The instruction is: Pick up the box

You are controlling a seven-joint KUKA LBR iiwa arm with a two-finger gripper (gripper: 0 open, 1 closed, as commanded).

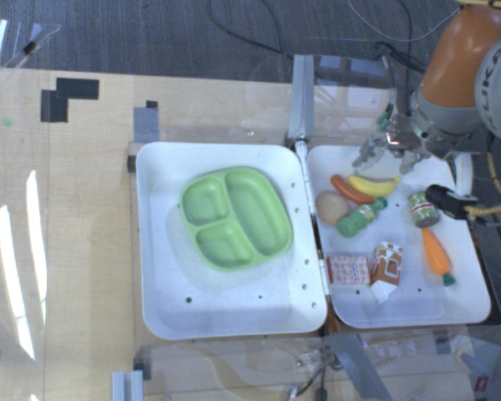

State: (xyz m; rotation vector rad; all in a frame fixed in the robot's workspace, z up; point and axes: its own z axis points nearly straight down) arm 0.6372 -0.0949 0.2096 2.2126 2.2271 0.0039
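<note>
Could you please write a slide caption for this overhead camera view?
Tool above the right bin, near the banana; box untouched at the front.

You're looking at a pale wood-grain table (pixel 75 224) carrying smooth white plastic bins (pixel 234 312). A glossy green plastic plate (pixel 234 217) is catching light, printed cardboard is showing on the box (pixel 348 270), and the carrot (pixel 437 253) is looking like matt plastic.

arm (pixel 476 65): cut off at right edge | jaws: spread unclear
</note>
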